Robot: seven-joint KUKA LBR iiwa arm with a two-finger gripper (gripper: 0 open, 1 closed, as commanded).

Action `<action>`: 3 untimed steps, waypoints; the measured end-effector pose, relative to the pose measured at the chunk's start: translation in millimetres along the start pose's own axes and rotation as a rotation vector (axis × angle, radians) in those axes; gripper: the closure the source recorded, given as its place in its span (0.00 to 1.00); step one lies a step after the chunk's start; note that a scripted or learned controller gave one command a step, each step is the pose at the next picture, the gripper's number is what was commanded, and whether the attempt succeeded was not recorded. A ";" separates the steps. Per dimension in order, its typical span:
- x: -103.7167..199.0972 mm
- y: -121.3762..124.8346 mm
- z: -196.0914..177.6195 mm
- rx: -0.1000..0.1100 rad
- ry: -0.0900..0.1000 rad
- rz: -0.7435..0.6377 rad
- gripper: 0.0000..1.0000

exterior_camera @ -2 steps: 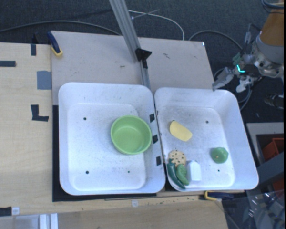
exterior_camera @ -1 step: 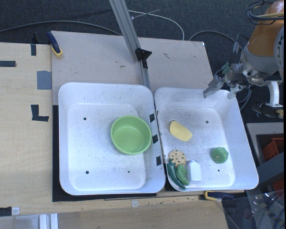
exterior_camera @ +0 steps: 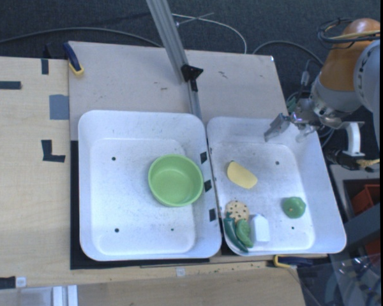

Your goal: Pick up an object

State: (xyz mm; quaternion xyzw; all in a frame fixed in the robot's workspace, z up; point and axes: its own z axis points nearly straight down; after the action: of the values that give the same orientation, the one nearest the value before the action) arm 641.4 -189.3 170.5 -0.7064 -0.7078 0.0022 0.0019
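Gripper [exterior_camera: 276, 128] at the right bin's [exterior_camera: 319, 171] one o'clock corner, finger spread indiscernible. Yellow piece [exterior_camera: 242, 174] lies centre-left; green ball [exterior_camera: 293, 206] at four o'clock. Likely failure: fingers strike the bin wall while descending.

Dark carpet floor [exterior_camera: 274, 11] behind a pale wooden bench [exterior_camera: 25, 171].

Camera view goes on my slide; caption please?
KUKA arm's gripper hovers over the right bin holding small items; a green bowl sits in the left bin.
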 end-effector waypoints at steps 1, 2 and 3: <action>4.9 5.8 46.6 -0.001 0.000 -0.001 0.00; 5.3 6.7 33.5 -0.004 -0.001 -0.003 1.00; 16.3 9.7 -18.7 -0.010 0.000 -0.001 1.00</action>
State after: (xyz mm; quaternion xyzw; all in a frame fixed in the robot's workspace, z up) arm 651.2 -173.0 189.1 -0.7062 -0.7080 -0.0015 -0.0019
